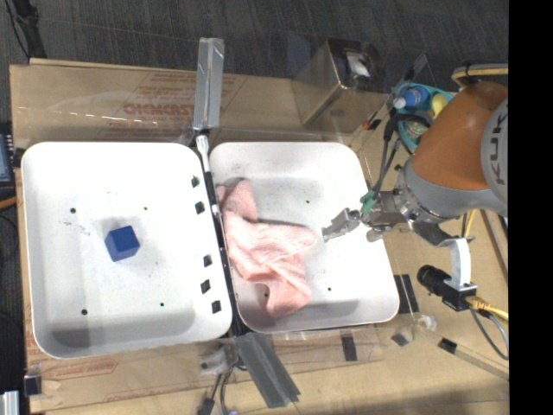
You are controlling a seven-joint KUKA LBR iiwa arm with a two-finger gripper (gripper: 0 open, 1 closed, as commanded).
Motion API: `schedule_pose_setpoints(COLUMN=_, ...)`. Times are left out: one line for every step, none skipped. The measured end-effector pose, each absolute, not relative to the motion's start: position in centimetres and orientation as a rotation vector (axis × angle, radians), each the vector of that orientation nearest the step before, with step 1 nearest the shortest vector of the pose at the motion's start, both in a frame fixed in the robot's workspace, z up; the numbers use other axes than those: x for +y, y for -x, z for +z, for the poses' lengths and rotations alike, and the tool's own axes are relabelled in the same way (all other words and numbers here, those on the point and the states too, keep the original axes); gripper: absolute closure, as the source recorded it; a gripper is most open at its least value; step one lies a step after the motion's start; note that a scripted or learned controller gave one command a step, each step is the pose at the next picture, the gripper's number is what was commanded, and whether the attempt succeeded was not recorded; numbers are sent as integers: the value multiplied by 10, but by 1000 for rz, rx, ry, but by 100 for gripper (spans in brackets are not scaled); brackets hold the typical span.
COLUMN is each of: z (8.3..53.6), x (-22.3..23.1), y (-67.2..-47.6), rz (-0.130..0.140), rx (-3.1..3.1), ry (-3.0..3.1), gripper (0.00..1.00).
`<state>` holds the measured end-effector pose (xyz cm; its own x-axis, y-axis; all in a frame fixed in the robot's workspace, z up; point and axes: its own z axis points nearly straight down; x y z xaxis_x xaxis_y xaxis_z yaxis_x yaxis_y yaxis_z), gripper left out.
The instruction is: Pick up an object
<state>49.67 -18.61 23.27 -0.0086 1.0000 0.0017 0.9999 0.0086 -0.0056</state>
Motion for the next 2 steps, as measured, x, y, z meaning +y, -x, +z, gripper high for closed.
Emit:
schedule_pose_setpoints(z=128, x=-154, y=-536, rz=6, rx=-2181, ry=2253, gripper=0)
schedule_pose_setpoints(z=91, x=-164, y=-583, rz=3, rx=-2198, ry=2240, gripper=0)
